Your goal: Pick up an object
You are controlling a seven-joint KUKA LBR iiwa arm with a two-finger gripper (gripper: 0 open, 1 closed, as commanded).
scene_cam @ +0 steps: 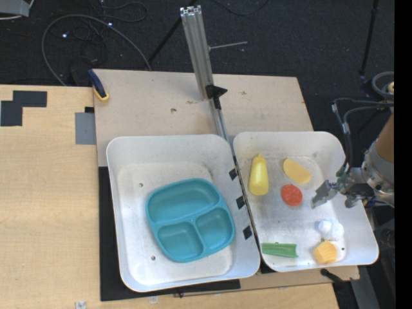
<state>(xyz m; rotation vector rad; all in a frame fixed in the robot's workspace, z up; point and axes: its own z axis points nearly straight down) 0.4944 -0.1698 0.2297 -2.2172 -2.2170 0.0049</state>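
The right bin (322, 143) holds several small objects: a yellow bottle-shaped piece (258, 176), a yellow slice (296, 170), a red ball (291, 195), a small white piece (324, 226), an orange piece (326, 252) and a flat green piece (279, 250). My gripper (335, 196) hovers over the bin's right side, to the right of the red ball and above the white piece. Its fingers are spread open, with bare bin floor showing between them.
A teal divided plate (190, 219) lies in the left bin (129, 172). A metal post (199, 50) rises behind the bins. A small blue and yellow tool (98, 87) rests at the board's far left corner.
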